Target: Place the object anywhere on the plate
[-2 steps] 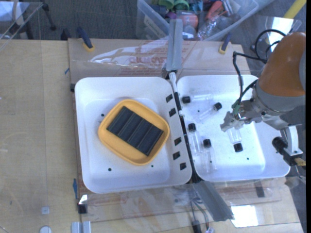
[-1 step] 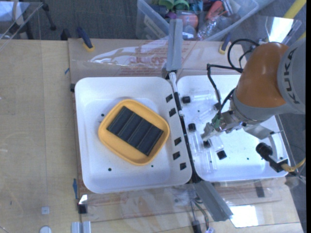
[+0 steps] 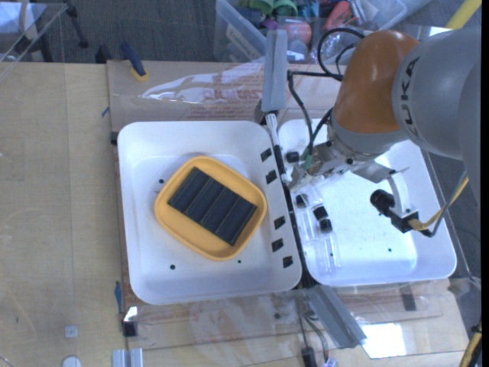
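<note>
While the yellow plate (image 3: pixel 211 218) sits mid left bin (image 3: pixel 145 274) carrying a dark ridged slab (image 3: pixel 212 204), fingers (image 3: pixel 306 176) hang at right bin's (image 3: pixel 428 258) left edge, state unclear; any release should land centred on the plate.

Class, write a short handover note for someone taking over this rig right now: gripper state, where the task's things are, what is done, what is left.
Gripper: low over the right bin, near its left wall; whether it holds anything cannot be judged from here.
Plate: yellow, in the left bin, with a dark ridged rectangular piece lying on it.
Done: unclear whether that piece is the object already placed.
Left: check that first; if it isn't, find the object and set it on the plate.
</note>
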Tool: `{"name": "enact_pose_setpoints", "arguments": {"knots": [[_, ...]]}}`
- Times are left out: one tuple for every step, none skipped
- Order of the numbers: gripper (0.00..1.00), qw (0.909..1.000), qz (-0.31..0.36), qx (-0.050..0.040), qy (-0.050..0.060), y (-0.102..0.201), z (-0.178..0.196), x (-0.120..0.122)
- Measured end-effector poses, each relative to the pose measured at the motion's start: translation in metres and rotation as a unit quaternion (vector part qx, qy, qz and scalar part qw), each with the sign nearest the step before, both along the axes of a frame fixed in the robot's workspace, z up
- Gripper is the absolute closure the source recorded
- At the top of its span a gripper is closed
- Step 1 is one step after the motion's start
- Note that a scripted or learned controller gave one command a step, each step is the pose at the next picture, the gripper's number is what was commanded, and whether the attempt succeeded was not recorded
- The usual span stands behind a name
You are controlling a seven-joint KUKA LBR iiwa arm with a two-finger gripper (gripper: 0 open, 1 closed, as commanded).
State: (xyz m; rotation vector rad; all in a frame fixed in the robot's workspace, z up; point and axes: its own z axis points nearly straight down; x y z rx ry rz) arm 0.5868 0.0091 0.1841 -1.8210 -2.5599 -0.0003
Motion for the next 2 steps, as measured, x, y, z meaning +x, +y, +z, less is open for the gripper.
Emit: {"name": "enact_pose_setpoints", "arguments": {"knots": [[1.00,0.9963,0.086,0.0002,0.002,0.0741,0.0001,-0.0214],[0.00,0.9963,0.086,0.0003,0.001,0.0739,0.0002,-0.0213]]}}
